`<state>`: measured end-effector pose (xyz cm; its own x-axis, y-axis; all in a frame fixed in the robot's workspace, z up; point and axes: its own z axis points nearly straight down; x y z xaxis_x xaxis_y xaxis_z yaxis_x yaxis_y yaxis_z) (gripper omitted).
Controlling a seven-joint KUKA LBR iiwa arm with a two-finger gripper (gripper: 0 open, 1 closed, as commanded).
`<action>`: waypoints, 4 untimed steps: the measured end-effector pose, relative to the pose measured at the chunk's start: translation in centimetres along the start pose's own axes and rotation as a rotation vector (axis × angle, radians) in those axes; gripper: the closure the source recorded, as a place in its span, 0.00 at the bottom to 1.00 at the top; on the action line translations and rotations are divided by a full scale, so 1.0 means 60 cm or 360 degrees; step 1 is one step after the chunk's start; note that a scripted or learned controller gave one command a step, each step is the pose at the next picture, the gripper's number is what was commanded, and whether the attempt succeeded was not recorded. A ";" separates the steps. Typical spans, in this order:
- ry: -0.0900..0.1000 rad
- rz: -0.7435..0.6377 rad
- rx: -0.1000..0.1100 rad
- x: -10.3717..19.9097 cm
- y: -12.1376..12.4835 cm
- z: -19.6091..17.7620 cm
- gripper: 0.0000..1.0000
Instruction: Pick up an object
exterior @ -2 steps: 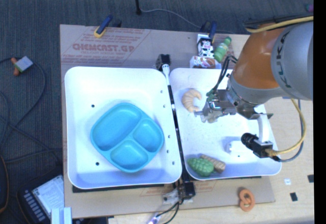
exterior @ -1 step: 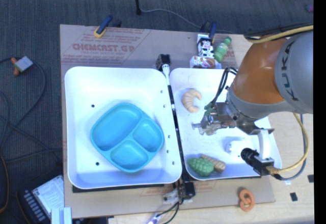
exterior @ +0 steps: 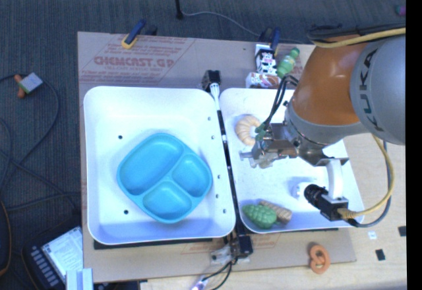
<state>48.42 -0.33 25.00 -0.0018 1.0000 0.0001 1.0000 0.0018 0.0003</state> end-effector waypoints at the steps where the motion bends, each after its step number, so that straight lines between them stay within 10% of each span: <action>1: -0.0001 0.0001 0.0005 0.062 -0.001 0.018 1.00; 3: 0.0000 -0.0001 0.0004 0.153 -0.001 0.012 1.00; 4: -0.0005 0.0007 0.0002 -0.040 -0.001 0.023 1.00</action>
<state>48.35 -2.75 23.64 0.0025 1.0000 -0.0028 1.0000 -0.0025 -0.0011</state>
